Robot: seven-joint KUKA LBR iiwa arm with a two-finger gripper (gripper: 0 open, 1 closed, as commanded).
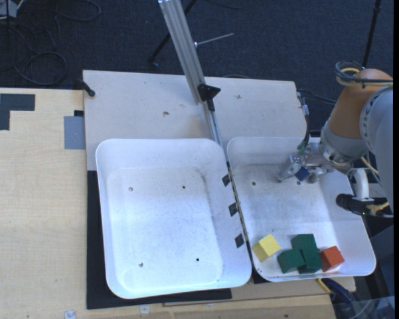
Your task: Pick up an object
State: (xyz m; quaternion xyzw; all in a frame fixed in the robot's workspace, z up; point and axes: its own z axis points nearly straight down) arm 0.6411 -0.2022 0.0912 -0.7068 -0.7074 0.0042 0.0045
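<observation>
Along the front edge of the right bin lie a yellow block, two dark green blocks touching each other, and an orange-red block. My gripper hangs over the bin's far half, well behind the blocks and apart from them. Nothing shows between its fingers. The grey arm with its orange band reaches in from the right.
The left bin sits beside the right one, with black clips along the shared rim. A slanted aluminium rail rises behind the bins. A wooden table top lies to the left.
</observation>
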